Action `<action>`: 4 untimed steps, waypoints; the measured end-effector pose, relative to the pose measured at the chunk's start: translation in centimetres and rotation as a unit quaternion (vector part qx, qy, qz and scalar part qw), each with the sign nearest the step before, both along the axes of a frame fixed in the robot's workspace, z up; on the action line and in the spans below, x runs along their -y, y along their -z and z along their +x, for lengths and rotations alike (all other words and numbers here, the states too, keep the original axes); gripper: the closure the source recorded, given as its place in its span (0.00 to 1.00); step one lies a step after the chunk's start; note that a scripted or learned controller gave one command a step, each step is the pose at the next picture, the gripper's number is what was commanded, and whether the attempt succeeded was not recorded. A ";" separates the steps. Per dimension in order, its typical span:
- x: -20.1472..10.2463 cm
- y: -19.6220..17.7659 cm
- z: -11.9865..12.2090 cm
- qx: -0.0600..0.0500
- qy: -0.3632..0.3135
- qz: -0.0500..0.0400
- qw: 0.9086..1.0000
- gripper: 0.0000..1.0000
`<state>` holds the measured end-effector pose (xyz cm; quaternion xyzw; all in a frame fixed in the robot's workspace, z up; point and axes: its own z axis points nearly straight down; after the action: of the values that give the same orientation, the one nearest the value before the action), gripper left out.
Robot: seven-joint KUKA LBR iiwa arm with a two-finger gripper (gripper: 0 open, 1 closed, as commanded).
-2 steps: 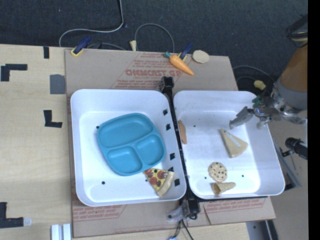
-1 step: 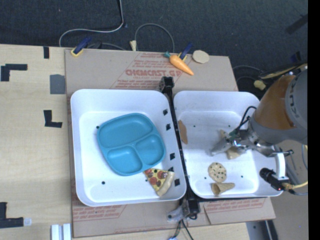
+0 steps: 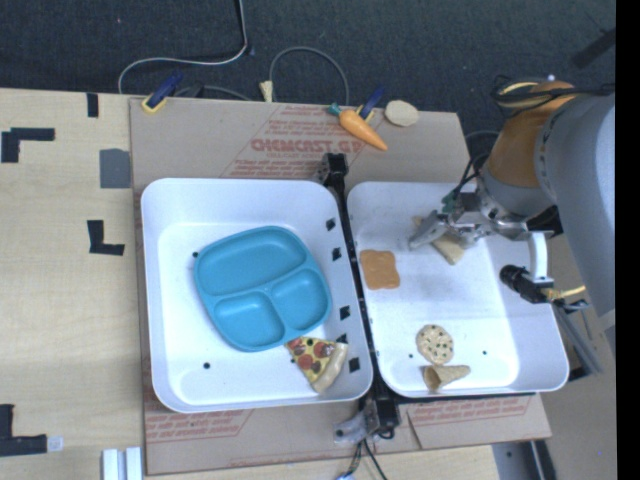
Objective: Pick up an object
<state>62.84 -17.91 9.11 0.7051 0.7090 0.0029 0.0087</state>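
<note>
Grasp step judged underway. Grey two-finger gripper point(image 3: 447, 230) was seen low in right white bin point(image 3: 500, 368), far side, fingers closed around small tan block point(image 3: 450, 249). Next move, probably: straight lift needed, grip kept firm. Flat brown toast slice point(image 3: 380, 269) was lying just left.

Two white bins point(image 3: 160, 268) sit side by side, one holding one blue plate point(image 3: 262, 286). One pizza slice point(image 3: 318, 360), one toast point(image 3: 380, 269), one cookie point(image 3: 434, 343), one carrot point(image 3: 361, 130)
</note>
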 end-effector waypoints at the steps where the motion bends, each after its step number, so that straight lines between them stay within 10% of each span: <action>1: -3.6 -0.1 4.3 -0.002 0.001 -0.001 1.000 0.00; 2: -3.5 -1.3 4.3 0.001 0.000 -0.002 1.000 1.00; 3: -3.6 -1.2 4.2 0.000 0.000 -0.002 1.000 0.00; 4: 0.1 0.0 3.8 -0.001 0.001 0.005 1.000 0.00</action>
<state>66.69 -17.98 9.11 0.7061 0.7080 0.0055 0.0049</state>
